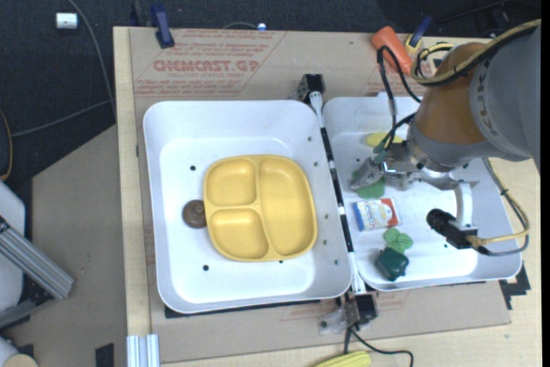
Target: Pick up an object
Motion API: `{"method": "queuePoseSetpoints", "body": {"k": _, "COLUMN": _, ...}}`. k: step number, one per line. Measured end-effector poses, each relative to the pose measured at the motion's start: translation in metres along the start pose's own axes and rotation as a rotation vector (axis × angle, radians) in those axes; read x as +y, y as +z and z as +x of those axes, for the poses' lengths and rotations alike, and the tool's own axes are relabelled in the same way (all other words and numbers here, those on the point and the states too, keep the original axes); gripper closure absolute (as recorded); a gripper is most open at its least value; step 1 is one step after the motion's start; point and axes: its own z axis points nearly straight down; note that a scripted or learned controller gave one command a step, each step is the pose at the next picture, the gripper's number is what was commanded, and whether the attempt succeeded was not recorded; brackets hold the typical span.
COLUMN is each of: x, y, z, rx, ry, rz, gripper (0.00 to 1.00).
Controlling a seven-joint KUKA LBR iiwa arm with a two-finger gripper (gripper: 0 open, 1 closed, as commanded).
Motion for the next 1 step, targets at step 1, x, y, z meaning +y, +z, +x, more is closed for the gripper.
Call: {"method": "queuePoseSetpoints", "body": {"k": 1, "x": 0.0015, "y": -0.0114, "z": -0.0005, "rx": -0.001, "ry": 0.002, "rz": -0.006, "gripper": 1.0}}
